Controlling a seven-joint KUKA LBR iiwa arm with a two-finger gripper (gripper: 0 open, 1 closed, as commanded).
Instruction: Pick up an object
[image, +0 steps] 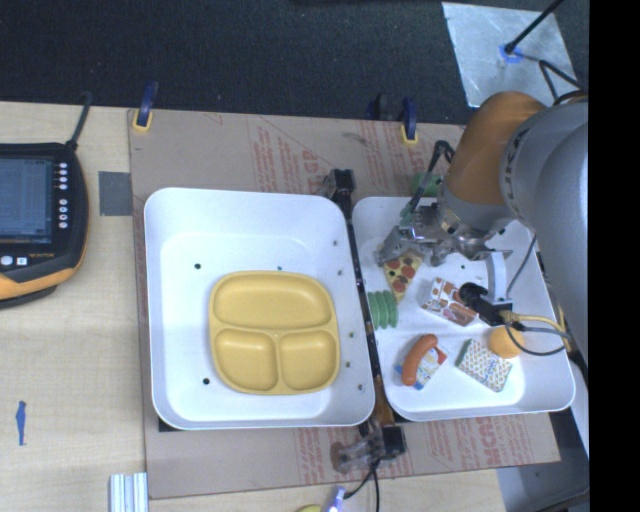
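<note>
From above, the end effector hangs low over the back left corner of the right bin, just above a pizza slice; its metal parts blur together, so I cannot tell its state. Near it lie a ribbed green piece, a printed packet, an orange-red sausage shape, a patterned green block and a round orange item. The left bin holds a smooth yellow divided tray. A pendant rests on the bench.
</note>
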